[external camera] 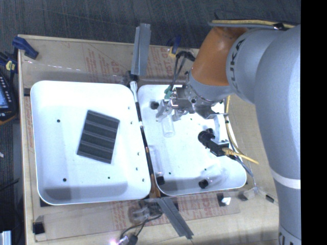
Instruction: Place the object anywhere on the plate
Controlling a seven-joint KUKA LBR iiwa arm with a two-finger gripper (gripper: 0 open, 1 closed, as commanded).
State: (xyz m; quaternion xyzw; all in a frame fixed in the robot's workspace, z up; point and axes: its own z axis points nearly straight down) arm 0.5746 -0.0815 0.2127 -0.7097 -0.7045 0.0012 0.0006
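Lying flat in the left bin (46,101), tilted a touch, the dark ribbed plate (98,136) sits well apart from the action. Over in the right bin (176,180), the gripper (167,117) hangs low near the far corner, a clear, glassy object (168,127) just beneath; grip, cannot tell

Overhead slant view of two white bins on a bench.

The left bin (51,182) holds a dark ribbed plate (98,136), lying tilted near its centre. The grey arm (265,75) (orange band above the wrist) reaches over the right bin (179,188), its gripper (167,107) near the bin's far left corner, above a small clear object (168,128).
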